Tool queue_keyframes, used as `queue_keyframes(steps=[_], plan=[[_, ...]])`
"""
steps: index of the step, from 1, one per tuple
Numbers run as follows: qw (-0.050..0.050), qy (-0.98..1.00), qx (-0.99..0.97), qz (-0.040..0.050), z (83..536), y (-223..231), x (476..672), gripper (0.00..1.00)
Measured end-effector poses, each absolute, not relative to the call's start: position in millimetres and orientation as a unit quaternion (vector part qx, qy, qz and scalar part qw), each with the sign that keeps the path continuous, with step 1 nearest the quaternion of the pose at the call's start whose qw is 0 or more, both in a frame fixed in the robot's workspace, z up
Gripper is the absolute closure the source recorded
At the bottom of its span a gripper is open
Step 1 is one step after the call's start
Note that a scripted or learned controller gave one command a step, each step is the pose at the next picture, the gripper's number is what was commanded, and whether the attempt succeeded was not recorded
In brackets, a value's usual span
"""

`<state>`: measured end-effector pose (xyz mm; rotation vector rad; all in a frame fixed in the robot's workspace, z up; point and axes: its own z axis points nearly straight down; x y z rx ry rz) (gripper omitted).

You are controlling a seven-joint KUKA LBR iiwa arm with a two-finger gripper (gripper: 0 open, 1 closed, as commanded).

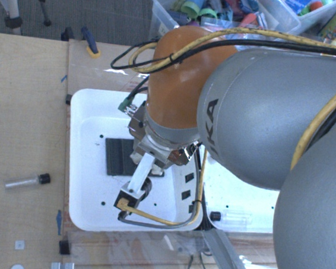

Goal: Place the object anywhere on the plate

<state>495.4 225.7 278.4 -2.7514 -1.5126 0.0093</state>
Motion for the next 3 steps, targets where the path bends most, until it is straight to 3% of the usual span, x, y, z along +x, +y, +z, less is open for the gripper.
queue_keyframes(steps=[1, 2, 3], plan=[[0.0, -0.606, -0.796, 0.0004, 419.8, 225.4, 491.4, 1.0], [0.001, -0.561, -0.828, 0.0022, 271.1, 224.1, 513.2, 1.0], [0.0, -0.719, -0.695, -0.0002, 366.4, 224.9, 521.2, 1.0]])
